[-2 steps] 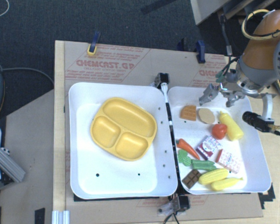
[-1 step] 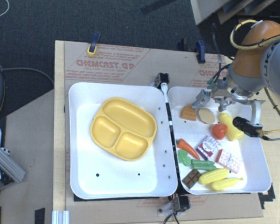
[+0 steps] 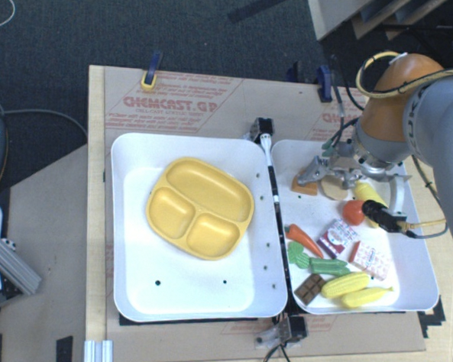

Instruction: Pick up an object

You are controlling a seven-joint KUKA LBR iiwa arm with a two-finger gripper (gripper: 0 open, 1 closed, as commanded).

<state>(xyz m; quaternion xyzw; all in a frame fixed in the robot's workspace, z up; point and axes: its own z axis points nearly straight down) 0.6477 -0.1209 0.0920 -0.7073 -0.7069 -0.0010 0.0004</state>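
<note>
My gripper (image 3: 325,172) is low over the far end of the right bin (image 3: 421,257), under the orange wrist band. Just below it lie a brown-orange wedge (image 3: 303,187) and a pale round piece (image 3: 334,190); I cannot tell whether it touches either. Closer to the camera in this bin are a red tomato (image 3: 353,212), a yellow piece (image 3: 367,193), a carrot (image 3: 301,236), green pieces (image 3: 315,263), two red-and-white packets (image 3: 336,238) (image 3: 371,260), a corn cob (image 3: 344,284), a banana (image 3: 365,297) and a brown bar (image 3: 309,288).
The left bin (image 3: 131,232) holds a yellow divided plate (image 3: 200,207). A black-edged divider (image 3: 273,210) runs between the bins. Cables (image 3: 419,226) trail from the wrist over the right bin's far side. Clamps (image 3: 149,78) hold the cardboard base.
</note>
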